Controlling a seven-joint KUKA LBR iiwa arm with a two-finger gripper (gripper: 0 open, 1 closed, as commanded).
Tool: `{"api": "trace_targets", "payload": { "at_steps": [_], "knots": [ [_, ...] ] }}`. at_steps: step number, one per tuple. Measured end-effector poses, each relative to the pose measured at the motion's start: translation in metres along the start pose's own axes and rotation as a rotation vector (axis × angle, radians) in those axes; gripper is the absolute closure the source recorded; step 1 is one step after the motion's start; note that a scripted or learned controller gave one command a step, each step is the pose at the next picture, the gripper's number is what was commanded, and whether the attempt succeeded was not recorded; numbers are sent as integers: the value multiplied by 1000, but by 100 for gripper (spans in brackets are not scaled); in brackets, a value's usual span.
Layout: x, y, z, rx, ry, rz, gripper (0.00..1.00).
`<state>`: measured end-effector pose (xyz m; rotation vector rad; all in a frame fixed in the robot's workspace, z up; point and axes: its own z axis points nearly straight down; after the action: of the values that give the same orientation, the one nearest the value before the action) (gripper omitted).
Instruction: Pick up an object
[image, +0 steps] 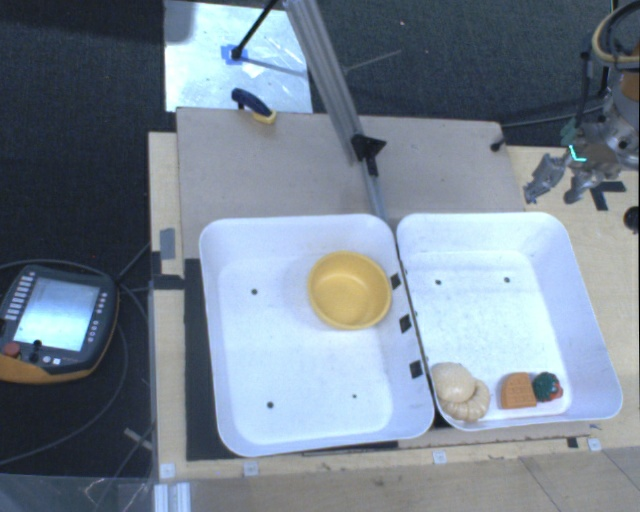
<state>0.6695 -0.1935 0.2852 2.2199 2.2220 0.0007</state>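
A yellow bowl (348, 290) sits upright in the left bin (250, 400), near its back right. In the right bin (500, 290), a cream bun-shaped toy (460, 391) lies at the front left corner. An orange toy with a dark green end (530, 389) lies just right of it. My gripper (562, 184) hangs beyond the right bin's back right corner, over the bench. Its fingers are spread open with nothing between them, far from all three objects.
A slanted metal pole (335, 85) crosses the brown board (300, 160) behind the bins and ends in a black clamp near the bins' shared back edge. A blue and yellow clamp (252, 104) lies at the board's back left. A teach pendant (55, 322) rests on the floor at left.
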Motion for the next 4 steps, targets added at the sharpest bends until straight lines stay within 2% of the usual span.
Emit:
{"api": "trace_targets", "payload": {
  "at_steps": [1,2,3,4],
  "knots": [
    [0,0,0,0,0,0,0],
    [2,1,62,5,1,0,0],
    [9,-5,111,3,1,0,0],
    [19,-1,163,4,1,0,0]
  ]
}}
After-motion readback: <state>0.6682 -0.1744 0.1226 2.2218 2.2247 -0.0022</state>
